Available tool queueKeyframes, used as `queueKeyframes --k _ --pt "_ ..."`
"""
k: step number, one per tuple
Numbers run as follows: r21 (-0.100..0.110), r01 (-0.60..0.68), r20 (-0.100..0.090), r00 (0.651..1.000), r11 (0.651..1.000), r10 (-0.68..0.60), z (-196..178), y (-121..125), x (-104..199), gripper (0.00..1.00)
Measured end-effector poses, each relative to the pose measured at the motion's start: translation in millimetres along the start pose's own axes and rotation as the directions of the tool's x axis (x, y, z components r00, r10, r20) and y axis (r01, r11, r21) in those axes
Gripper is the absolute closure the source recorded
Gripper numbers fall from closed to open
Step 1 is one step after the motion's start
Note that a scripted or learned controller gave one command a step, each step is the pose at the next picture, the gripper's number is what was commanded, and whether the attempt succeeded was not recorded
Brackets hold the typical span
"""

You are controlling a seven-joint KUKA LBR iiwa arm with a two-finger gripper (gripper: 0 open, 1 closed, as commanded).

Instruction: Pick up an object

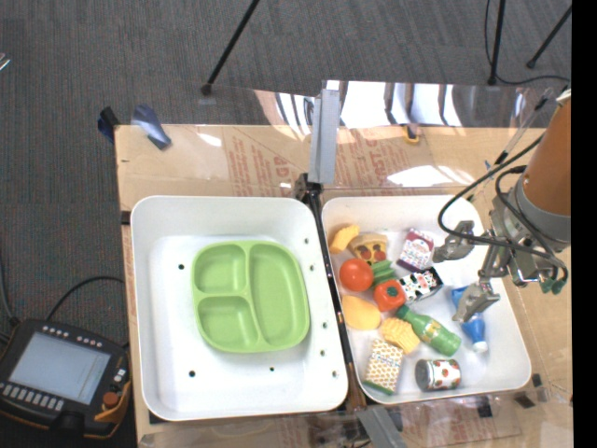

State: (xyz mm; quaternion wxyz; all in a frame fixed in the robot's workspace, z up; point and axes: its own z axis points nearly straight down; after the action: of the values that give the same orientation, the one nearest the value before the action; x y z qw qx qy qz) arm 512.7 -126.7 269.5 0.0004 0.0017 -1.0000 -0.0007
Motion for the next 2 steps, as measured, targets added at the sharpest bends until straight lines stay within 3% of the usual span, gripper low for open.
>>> queueKeyframes --k 1,2 --pt "-0.001 -0.117 -0.009 0.993 0.993 0.117 113.5 -5.5 -29.9 0.00" --pt "0.000 -0.204 0.010 0.979 0.979 0.204 176.4 42.6 -31.4 0.00"
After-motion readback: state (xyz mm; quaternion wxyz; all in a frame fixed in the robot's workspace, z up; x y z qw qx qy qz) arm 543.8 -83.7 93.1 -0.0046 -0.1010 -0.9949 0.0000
